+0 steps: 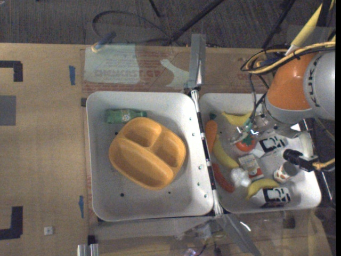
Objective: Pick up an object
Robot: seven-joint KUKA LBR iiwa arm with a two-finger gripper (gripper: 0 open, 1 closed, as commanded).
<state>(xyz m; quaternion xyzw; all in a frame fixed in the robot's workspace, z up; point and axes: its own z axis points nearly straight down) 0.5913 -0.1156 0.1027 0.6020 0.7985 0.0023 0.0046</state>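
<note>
My gripper (248, 134) hangs low in the right bin (311, 199), at its middle, right over a small red and orange round object (245, 145). Around it lie a yellow banana (235, 118) at the back, an orange carrot (211, 134) by the left wall, a second banana (223, 154) just left of the gripper, a red chili (224, 180) and a third banana (261, 186) near the front. The grey arm with its orange band (290, 92) covers the bin's far right part.
In the left bin (101, 159) sit a yellow divided plate (147, 152) and a green packet (123, 116) behind it. Small black and white cartons (276, 196) and a small cup (282, 172) lie at the right bin's right side. Cables run above the arm.
</note>
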